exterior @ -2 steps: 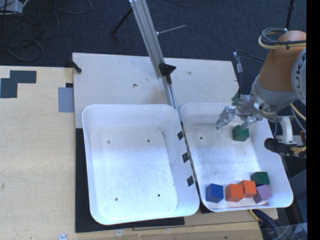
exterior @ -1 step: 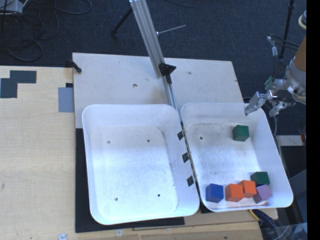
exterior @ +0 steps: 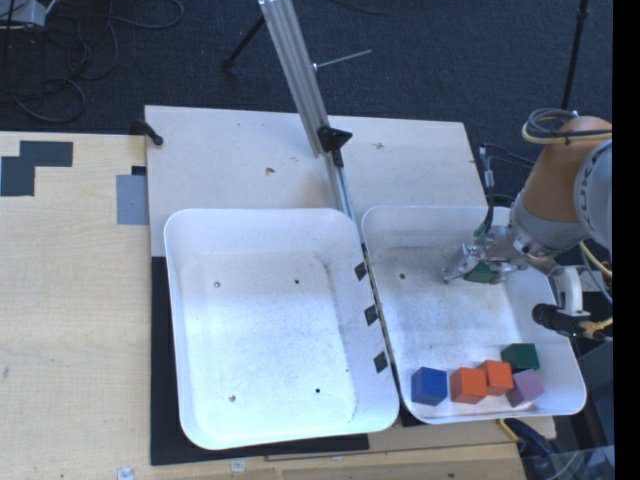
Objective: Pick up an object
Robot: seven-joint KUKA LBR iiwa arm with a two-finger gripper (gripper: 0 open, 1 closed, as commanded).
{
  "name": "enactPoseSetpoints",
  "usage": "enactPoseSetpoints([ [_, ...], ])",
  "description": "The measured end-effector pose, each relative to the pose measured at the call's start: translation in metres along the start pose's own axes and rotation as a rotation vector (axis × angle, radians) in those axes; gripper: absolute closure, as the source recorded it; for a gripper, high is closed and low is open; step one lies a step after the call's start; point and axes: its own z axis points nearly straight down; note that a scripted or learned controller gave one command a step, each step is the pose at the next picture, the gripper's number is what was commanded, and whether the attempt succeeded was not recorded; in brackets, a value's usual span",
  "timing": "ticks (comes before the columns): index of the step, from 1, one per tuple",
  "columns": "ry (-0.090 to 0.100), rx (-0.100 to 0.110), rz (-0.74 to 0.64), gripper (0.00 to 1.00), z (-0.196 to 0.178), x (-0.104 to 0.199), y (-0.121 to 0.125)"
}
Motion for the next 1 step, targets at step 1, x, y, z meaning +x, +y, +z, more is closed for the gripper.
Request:
enactPoseSetpoints([
  [1,0.000,-0.004,0.001,0.00,-0.0016,-0.0006,-0.0359],
])
